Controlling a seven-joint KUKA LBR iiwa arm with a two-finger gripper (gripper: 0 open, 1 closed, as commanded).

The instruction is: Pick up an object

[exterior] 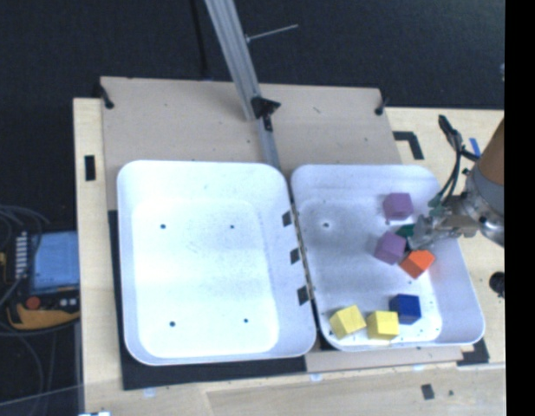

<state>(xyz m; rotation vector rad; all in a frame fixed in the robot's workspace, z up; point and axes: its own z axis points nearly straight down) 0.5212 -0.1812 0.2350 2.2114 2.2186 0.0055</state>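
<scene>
Here, in the camera view, the arm (488, 176) reaches in from the right and its gripper (427, 232) hangs low over the right bin (336, 189), in the middle of a knot of small blocks. The step in hand looks like the approach or the closing stage of a grasp: the tool tip sits between the lower purple block (390, 248) and the orange block (416, 263), just beside both, with a small dark green piece (407, 230) next to it. Whether the claw is wide, narrow or holding anything cannot be told, since the tip is small and blurred against the blocks, so no block can be called held.

The likely targets are the orange block, lying tilted at the tip's lower side, and the lower purple block to its left. A second purple block (397, 205) sits a little farther up the bin. Near the bin's front wall lie a blue cube (407, 307) and two yellow blocks, one (347, 321) at the left and one (383, 323) just beside it, well apart from the gripper.

The next move, as I judge it, calls for a firm closure on a single block and a straight lift; the crowding of neighbours could cause a nudge or a slip.

The blocks look matte, solid-coloured and hard-edged, probably wood or foam. Both bins are shallow, smooth white trays with rounded corners. The left bin (146, 198) shows only small dark specks on its floor. The bench (189, 111) beneath is pale board.
</scene>
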